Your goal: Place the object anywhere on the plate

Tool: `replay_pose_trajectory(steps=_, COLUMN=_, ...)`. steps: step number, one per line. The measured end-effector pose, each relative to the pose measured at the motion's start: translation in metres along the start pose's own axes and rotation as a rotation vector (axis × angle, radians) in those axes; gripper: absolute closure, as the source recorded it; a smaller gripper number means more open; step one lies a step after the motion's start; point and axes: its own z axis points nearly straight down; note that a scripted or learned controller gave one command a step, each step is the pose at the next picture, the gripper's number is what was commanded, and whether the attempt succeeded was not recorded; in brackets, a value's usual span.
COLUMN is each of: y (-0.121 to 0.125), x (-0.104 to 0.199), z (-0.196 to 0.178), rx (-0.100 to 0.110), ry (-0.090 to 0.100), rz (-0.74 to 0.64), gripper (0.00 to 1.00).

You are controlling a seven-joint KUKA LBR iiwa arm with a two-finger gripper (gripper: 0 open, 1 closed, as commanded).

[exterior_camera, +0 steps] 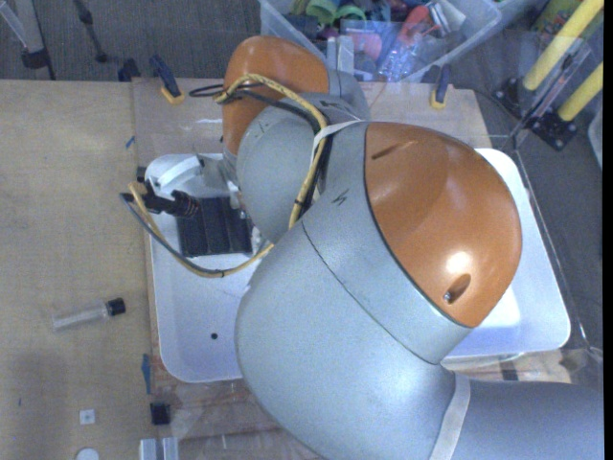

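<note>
The grey and orange arm reaches across both bins and hides most of them. Its black gripper hangs low over the left bin, close to the bin's far left part. A curved piece of a white plate shows just beyond the gripper, at the bin's far left corner. The rest of the plate lies under the gripper and wrist. I cannot make out any loose object in the bin or at the gripper.
A yellow cable loops out from the wrist over the left bin. The right bin's rim shows past the arm. A clear tub of coloured toys stands behind the bins. A small tube lies on the bench at left.
</note>
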Motion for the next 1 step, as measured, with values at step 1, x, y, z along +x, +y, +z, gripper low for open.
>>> replay_pose_trajectory(steps=1, y=0.0020, x=-0.0030, z=-0.0008, rx=-0.006, ry=-0.005, rz=-0.359, gripper=0.00)
